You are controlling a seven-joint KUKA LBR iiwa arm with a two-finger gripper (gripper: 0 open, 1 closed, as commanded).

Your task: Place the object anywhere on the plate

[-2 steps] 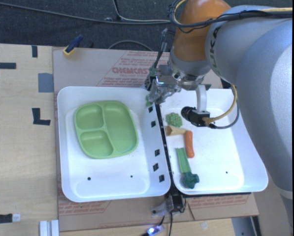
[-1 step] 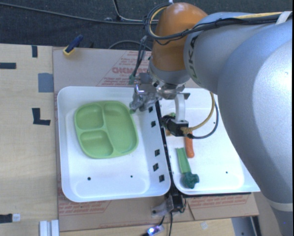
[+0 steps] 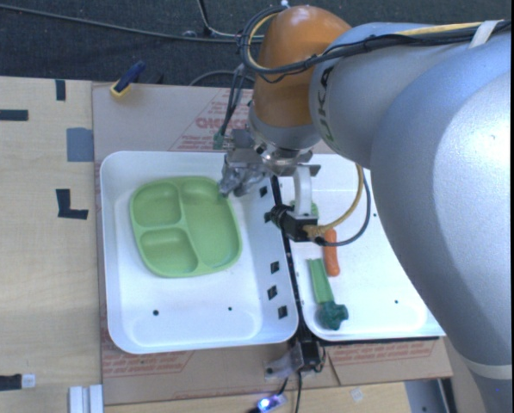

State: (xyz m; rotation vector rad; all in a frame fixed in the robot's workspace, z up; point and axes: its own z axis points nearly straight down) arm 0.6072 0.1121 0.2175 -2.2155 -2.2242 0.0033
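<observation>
Now we see our arm (image 3: 394,84) reaching in from the right, its gripper (image 3: 239,177) low over the far right corner of the green plate (image 3: 185,226). Whether the jaws are open or closed we cannot tell, and nothing is visible between them. We judge the gripper sits there because the plate is where the object must end up, though no object lies on the plate.

The plate rests in the left bin (image 3: 136,317), tilted a little, with three compartments. We count two bins, one plate and one arm. In the right bin (image 3: 386,317), close to the wall the two bins share, lie two toy vegetables: one carrot (image 3: 331,260) and one piece of broccoli (image 3: 326,299), the carrot just beyond the broccoli's stalk. Either may be the task's object; both lie well apart from the plate, so the placing looks not yet done.
</observation>
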